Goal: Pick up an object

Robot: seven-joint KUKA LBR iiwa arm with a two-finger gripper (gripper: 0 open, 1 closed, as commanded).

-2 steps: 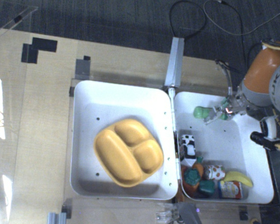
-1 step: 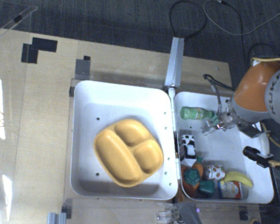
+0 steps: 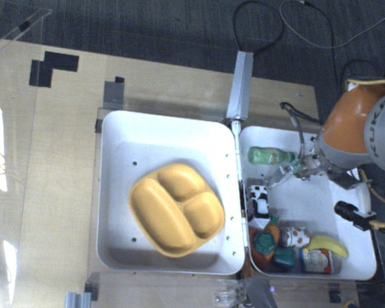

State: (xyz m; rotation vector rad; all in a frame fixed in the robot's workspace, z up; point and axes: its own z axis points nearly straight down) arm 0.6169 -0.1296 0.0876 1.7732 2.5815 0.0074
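Camera view, bench from above: gripper low in right bin, just beside green bottle near far wall. Cannot tell finger state; nothing seen held. Best bet: centre over bottle's body, square across its length, descend fully, close firmly, lift straight, clear of divider.

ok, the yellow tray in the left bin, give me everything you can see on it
The yellow tray is a smooth, glossy, plastic-looking dish with rounded corners, split into three compartments: one long one along its lower-left side and two smaller ones on the upper right. It lies flat, open side up, turned at an angle to the bin walls, near the middle of the left bin. Only the bin floor touches it. Its compartments hold nothing.
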